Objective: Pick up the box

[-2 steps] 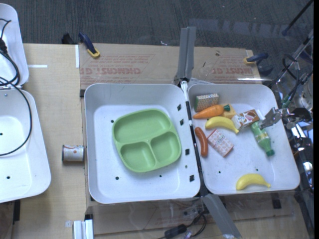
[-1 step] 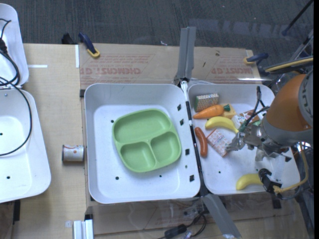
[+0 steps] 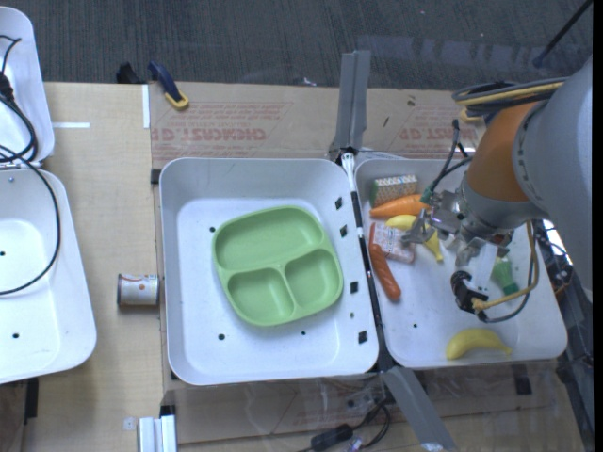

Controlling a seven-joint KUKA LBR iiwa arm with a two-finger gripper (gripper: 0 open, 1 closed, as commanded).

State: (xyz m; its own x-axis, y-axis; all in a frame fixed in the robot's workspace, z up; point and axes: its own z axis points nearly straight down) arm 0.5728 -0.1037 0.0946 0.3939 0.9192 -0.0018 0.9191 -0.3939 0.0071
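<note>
A: Where did the box [image 3: 394, 188] sit?

B: In the right bin [image 3: 528, 347], at its far left corner. Taking the box as landmark: an orange carrot [image 3: 398, 206] lay touching its near edge, a small yellow piece [image 3: 403, 222] just past that, then a red-and-white packet [image 3: 386, 243] and a second carrot [image 3: 387, 277] farther toward the camera. A banana [image 3: 477, 344] lay well apart, near the bin's front rim.

A: And the tool [image 3: 426, 226]?

B: It hovered near the box, on the camera side and slightly right, over the yellow piece. I couldn't tell if it was open or closed; nothing showed as gripped.

A: How should the pick go?

B: My judgement: shift the tool toward the far corner until it's centred over the box, then descend straight. The bin wall crowded the box on 2 sides and the carrot pressed the third, so closing across the box's free pair of faces looked safest. A sloppy approach could catch the carrot instead.

A: Any writing?

B: The box's label was too small to read. On the tabletop [image 3: 104, 111] beyond the box, red print on cardboard [image 3: 226, 121] ran upside down; I couldn't make it out reliably. The left bin [image 3: 179, 252] held a green divided plate [image 3: 276, 265], unmarked.
</note>
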